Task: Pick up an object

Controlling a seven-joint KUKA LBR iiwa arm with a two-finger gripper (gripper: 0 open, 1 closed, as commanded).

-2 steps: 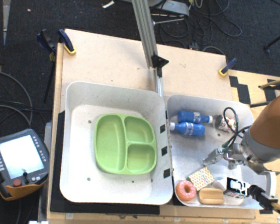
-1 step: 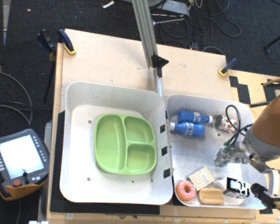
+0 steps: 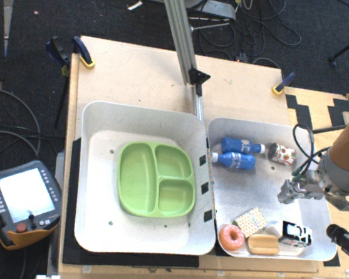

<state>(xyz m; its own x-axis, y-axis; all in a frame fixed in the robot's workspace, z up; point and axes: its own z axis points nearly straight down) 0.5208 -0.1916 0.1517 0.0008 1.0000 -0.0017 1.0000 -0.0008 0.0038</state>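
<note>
A handheld control pad (image 3: pixel 20 202) with a pale screen lies on the dark floor at the far left, beside the bench (image 3: pixel 139 68). The left bin (image 3: pixel 99 133) holds one light green plate (image 3: pixel 157 179) divided into three compartments, lying flat near the bin's middle.

The right bin (image 3: pixel 249 195) holds the loose things. At its far side lie two blue bottles (image 3: pixel 237 153) with white labels, side by side and touching, both on their sides with their length running left to right. Just right of them is one small can (image 3: pixel 282 154) with a red and white pattern, also on its side. Along the near edge of this bin sit four things in a row: one pink-frosted doughnut (image 3: pixel 232 237), one tan bread roll (image 3: pixel 263 244), one square cracker (image 3: pixel 251 221) speckled with coloured dots just behind those two, and one small black and white object (image 3: pixel 296 233) at the right, too small to make out.

The gripper (image 3: pixel 289 193) hangs over the right part of the right bin, grey metal below the arm's orange band. It is near to the right of the bottles, near the can, and behind the near row of food. Nothing shows between its fingers, and I cannot tell whether they are spread or pressed together.
</note>
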